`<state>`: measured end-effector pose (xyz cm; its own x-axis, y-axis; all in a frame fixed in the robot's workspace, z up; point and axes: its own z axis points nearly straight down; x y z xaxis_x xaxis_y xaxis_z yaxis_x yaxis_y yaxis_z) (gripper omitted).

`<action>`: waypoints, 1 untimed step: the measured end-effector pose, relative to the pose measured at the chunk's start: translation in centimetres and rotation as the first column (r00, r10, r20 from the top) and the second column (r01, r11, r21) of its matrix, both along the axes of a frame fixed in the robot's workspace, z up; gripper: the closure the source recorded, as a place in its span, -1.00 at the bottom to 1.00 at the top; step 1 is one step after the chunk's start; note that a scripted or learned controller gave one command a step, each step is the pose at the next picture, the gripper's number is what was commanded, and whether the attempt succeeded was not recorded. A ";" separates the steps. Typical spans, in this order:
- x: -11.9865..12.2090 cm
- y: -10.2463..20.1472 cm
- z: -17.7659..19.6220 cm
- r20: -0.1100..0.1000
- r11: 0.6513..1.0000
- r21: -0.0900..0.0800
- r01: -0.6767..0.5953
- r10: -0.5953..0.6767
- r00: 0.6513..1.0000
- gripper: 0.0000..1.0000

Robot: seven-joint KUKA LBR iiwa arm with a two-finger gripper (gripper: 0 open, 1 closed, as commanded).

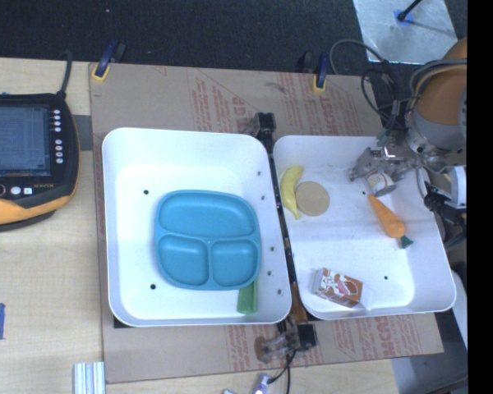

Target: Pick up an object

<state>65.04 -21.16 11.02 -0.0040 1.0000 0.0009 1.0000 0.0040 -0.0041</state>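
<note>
Right bin has four loose bits: a yellow banana (290, 190) lying along the left wall, touching a flat tan round disc (313, 199). An orange carrot (388, 218) with a green tip lies diagonally toward the right side. A small brown and white snack packet (338, 288) sits flat near the front edge, well apart from the rest.

A grey arm (440, 125) with an orange band (444, 89) above the wrist was seen. Black cables (370, 68) were looped beside it, and a further dark cable was seen near its lower side. The gripper (378, 171) was made of bare grey metal, with thin, angular parts and small silvery fittings.
</note>
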 end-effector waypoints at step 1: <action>0.3 -0.2 1.7 0.008 1.000 -0.004 -0.004 0.004 1.000 1.00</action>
